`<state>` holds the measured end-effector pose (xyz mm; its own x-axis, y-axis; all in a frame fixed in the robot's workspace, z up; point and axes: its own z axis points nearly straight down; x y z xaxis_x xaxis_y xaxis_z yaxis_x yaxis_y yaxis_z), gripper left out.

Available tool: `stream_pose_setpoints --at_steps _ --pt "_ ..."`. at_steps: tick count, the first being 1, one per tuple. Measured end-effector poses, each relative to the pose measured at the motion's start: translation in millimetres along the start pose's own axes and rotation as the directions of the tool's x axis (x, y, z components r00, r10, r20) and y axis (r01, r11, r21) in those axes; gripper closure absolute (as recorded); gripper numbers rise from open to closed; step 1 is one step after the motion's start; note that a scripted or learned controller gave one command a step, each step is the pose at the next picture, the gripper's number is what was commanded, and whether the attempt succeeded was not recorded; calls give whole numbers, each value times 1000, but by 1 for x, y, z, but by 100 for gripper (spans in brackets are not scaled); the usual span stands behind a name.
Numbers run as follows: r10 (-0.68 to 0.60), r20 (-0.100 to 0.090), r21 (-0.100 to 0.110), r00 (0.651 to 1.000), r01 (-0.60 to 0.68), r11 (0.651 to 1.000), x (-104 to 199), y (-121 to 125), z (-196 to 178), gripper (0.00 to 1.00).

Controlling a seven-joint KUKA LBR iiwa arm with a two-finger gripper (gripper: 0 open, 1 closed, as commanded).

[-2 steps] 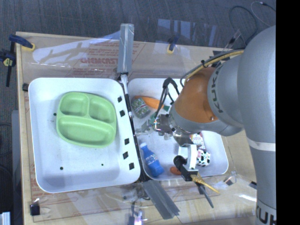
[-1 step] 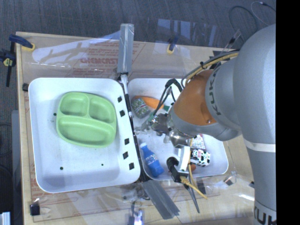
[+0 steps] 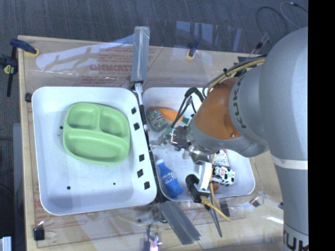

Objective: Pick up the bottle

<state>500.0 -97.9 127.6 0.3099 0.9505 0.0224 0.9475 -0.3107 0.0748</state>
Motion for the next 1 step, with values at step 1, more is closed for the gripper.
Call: stream_pose_setpoints --at_steps 1 --pt "185 -11 18 983 -185 983 1 -2 1 0"
